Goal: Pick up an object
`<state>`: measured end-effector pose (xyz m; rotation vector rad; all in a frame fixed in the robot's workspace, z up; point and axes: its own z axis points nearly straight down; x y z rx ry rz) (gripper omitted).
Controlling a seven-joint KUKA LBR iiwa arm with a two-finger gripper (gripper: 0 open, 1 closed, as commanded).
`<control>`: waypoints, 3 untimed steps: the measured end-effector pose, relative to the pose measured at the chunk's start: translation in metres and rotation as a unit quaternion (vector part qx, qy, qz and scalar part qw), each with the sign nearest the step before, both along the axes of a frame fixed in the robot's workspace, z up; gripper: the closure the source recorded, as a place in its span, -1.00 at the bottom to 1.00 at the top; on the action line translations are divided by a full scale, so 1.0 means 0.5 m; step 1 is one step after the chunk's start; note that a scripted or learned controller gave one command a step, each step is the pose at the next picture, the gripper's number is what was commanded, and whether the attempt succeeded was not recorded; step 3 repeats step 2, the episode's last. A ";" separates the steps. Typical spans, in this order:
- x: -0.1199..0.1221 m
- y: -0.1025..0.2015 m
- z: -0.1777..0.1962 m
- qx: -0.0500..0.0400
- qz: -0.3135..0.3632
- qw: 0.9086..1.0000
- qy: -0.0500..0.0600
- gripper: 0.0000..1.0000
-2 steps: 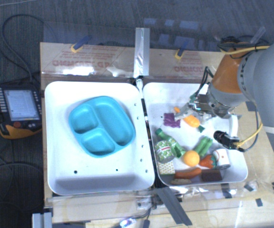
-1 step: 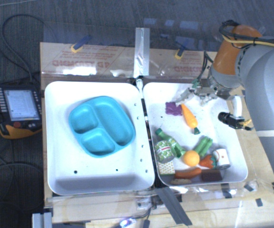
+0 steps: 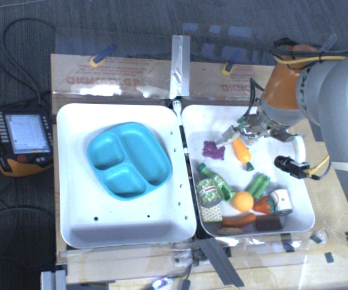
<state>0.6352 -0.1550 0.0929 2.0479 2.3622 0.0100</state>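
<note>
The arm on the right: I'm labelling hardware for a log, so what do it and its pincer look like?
The arm has smooth, rounded grey casing, with an orange band above the wrist. Dark cables run along the orange section, and one yellowish cable loops near a small black fitting at its side. The pincer is a compact metallic grey and black assembly with a touch of green.

End effector (image 3: pixel 241 133) above toy carrot (image 3: pixel 241 150)
</note>
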 end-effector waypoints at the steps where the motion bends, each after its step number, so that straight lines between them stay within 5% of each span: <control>1: 0.002 0.004 0.017 0.002 0.000 1.000 0.000 1.00; 2: -0.074 0.005 0.218 0.002 -0.051 0.999 0.009 1.00; 3: -0.074 0.005 0.218 0.002 -0.051 0.999 0.009 1.00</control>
